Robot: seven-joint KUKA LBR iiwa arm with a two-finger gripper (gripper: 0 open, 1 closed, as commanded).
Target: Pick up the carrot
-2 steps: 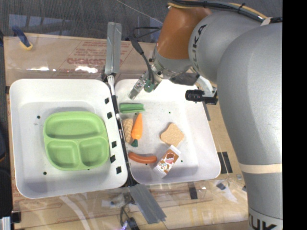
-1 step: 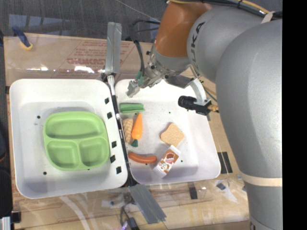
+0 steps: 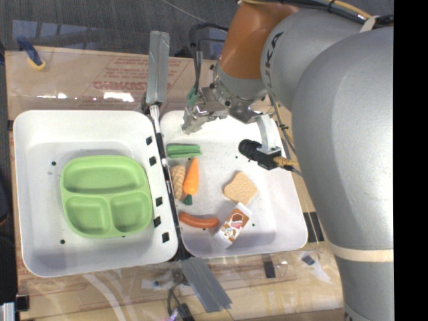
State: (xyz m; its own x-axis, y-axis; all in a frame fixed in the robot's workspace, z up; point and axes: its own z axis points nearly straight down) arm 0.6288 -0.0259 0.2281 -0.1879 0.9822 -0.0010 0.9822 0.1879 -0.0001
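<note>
One small orange plastic carrot [image 3: 191, 175] is lying below the metal two-finger gripper [image 3: 195, 119], whose state I cannot tell; crowding neighbours, tan corn cob [image 3: 178, 180], are risking a misgrab.

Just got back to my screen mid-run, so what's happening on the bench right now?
The arm has reached in over the right bin, with its gripper near the bin's far left corner. The carrot lies on the bin floor below it, not yet picked up, between a green vegetable and a sausage. A bread slice and small carton lie nearby. The left bin holds a green tray.
</note>
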